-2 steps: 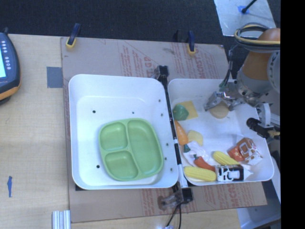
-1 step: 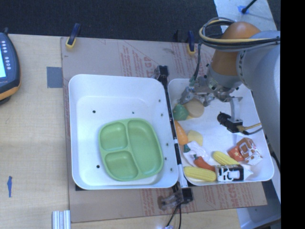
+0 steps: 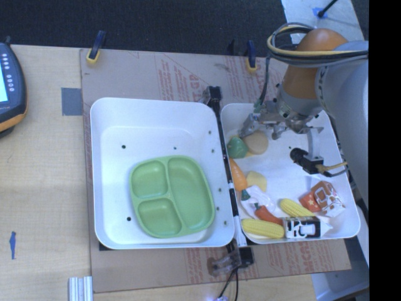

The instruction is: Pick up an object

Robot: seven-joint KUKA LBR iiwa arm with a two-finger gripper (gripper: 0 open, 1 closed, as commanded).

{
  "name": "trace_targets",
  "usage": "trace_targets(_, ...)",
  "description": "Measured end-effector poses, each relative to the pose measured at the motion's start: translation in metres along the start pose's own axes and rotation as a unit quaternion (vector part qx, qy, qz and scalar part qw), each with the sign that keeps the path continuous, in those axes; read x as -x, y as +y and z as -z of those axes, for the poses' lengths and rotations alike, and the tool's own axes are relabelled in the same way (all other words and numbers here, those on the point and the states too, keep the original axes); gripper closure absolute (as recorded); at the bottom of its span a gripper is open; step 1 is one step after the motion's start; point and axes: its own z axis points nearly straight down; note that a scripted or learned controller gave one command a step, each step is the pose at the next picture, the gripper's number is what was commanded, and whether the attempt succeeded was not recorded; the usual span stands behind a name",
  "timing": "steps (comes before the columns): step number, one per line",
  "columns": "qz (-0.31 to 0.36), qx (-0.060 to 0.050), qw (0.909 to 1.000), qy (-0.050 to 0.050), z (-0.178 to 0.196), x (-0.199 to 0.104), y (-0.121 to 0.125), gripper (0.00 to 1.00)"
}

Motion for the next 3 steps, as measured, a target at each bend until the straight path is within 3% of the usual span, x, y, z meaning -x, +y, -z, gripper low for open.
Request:
trace_targets(1,0.001,-0.001,1.0,0.0,0.0,-0.012,0.0,0.0)
trace_targets(2,-0.001,0.0,1.0,0.0,0.0,0.004,0.0,0.0)
trace_targets(3,0.001,0.001,1.0,-0.001,0.012,0.005,0.001,1.0)
